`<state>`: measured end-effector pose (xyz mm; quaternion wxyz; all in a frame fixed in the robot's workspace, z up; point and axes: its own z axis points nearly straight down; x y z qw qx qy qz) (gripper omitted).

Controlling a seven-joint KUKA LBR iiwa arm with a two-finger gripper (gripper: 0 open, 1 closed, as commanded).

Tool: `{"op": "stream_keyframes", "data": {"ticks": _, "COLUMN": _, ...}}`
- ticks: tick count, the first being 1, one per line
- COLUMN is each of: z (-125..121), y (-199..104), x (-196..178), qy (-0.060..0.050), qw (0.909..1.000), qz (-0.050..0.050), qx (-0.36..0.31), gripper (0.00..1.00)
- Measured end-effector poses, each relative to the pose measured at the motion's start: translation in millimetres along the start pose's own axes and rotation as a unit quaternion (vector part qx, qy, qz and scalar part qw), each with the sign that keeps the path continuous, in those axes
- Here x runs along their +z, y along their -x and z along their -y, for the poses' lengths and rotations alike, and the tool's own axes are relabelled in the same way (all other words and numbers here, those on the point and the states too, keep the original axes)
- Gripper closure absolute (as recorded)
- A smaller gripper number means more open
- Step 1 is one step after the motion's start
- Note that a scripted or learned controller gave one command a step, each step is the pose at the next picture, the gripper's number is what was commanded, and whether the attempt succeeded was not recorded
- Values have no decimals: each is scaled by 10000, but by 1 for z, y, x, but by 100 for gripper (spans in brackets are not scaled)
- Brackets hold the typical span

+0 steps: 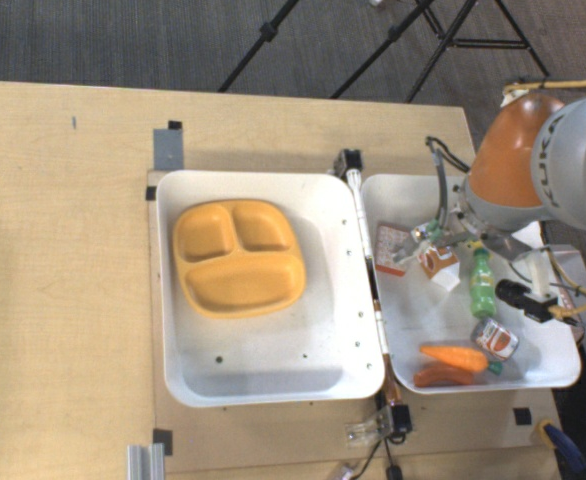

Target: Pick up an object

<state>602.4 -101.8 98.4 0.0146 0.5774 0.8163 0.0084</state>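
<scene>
Sitting in the left bin [173, 368], a glossy three-compartment tray [238, 256].

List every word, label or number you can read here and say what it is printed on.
None can be read.
White packet with red patch: print too blurred.
Small brown-and-white carton: label too small.
Small can: red-and-white label, text blurred.
Green bottle: no legible text.

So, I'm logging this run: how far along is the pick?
Nothing looks done yet: the green bottle, carrot and small packets all lie in the right bin. In hand: the arm is over that bin's upper part, gripper near the packets, nothing visibly held. Left: grasp and lift. The yellow tray sits in the left bin.
</scene>
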Motion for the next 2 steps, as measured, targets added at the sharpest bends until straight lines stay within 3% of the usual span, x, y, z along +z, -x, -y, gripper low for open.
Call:
{"op": "stream_keyframes", "data": {"ticks": 1, "z": -4, "y": 0, "x": -14, "qy": 41, "qw": 10000, "qz": 10, "qx": -17, "gripper": 100}}
{"op": "stream_keyframes", "data": {"ticks": 2, "z": -8, "y": -29, "x": -91, "qy": -121, "qw": 9989, "qz": -51, "qx": 448, "gripper": 100}}
